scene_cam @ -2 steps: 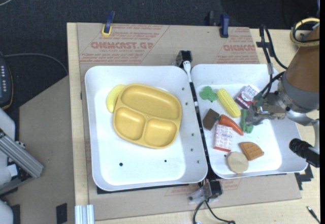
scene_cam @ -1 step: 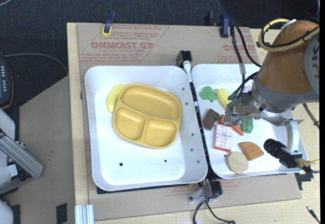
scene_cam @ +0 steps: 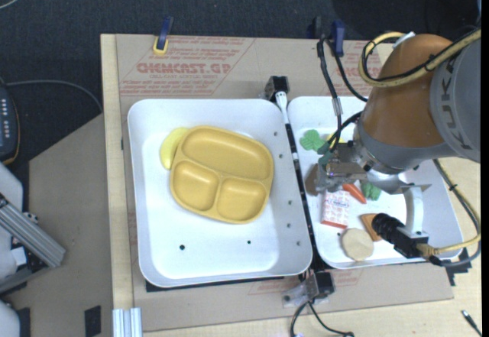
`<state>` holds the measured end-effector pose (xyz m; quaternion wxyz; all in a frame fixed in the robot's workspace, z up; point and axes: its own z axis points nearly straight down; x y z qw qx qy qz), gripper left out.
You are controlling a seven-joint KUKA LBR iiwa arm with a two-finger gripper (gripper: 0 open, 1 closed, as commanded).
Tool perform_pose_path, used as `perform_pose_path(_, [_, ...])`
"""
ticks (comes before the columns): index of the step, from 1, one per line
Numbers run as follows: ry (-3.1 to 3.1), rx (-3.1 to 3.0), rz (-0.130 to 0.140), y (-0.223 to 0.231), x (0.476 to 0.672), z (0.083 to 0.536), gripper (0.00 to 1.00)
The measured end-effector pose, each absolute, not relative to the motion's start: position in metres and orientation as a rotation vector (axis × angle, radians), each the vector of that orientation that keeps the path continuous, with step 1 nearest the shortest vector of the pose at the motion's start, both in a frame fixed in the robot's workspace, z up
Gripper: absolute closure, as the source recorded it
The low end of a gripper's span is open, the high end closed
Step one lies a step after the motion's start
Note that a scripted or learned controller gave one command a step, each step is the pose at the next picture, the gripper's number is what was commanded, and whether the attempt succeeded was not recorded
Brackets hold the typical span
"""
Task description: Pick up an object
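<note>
My gripper [scene_cam: 334, 173] hangs low over the left part of the right bin [scene_cam: 451, 221], under the grey and orange wrist. Just below it lie a white and red packet [scene_cam: 335, 209] and an orange carrot-like piece [scene_cam: 353, 192]. A green leafy item [scene_cam: 312, 140] lies just behind the gripper, and a small green piece [scene_cam: 372, 192] sits to its right. Near the bin's front edge rest a beige round disc [scene_cam: 357, 244] and a small orange-brown piece [scene_cam: 370, 225]. I see nothing held in the gripper.
The left bin [scene_cam: 153, 236] holds a yellow divided plate [scene_cam: 221, 173] with a yellow item [scene_cam: 170, 148] poking out from under its left side. The two bins meet at a black-clipped rim [scene_cam: 296, 175]. The arm covers the right bin's back half.
</note>
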<state>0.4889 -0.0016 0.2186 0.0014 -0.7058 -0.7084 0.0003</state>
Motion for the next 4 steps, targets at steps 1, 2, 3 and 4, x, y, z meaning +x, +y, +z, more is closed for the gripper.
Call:
perform_pose_path(1, [-2.225,-2.219,-0.002,0.057,0.491,0.228,1.0])
perform_pose_path(2, [-2.219,-2.221,0.004,0.053,0.49,0.215,1.0])
perform_pose_path(3, [-2.224,-2.221,-0.003,0.06,0.487,0.233,1.0])
perform_pose_path(4, [-2.22,-2.22,0.002,0.062,0.483,0.228,1.0])
